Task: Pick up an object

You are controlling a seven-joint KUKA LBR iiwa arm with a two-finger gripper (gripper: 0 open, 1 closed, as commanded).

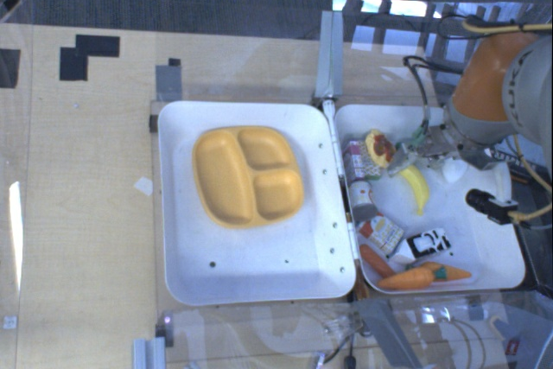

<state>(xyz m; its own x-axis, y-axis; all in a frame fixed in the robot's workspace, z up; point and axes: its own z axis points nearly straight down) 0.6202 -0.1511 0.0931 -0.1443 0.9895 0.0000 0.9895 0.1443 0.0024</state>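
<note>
Nearest candidate for picking: the banana (417,186), near the middle of the right bin (510,272), just below the claw (421,144). Cannot tell whether the claw is wide or narrow: too small and dark against the wrist. Nothing seen held in it.

Probably risky from here. Could slide off the banana's curved, smooth skin and only push it aside. Could also close on the yellow-and-red toy (378,148) just beside it, or knock the can (354,162) at the bin's left wall, since the things lie so close together.

Counted in the right bin: one banana, one toy, one can, one packet (381,232), one black-and-white box (429,243), two carrots (422,276). In the left bin (259,276): one yellow tray (248,175). Two bins on the bench (78,212).
</note>
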